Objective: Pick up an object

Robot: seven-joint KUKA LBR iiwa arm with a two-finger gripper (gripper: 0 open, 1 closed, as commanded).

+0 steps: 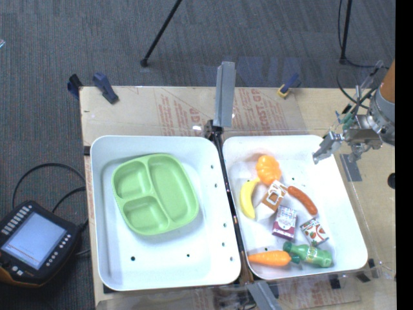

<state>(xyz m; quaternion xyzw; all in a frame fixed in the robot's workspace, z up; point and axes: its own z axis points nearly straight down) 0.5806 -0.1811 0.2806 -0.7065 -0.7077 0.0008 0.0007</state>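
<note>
nearest the lens in the right bin: toy carrot lying left-right, tip toward the left, touching a green bottle on its side along the same line. farther back, sausage on a diagonal, banana roughly front-to-back, orange pepper, small cartons. gripper over the bin's right rim, fingers spread, gripping nothing; green divided plate in the left bin.

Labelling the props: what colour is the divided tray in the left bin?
Light green, plain; the camera view shows the divided tray clearly.
</note>
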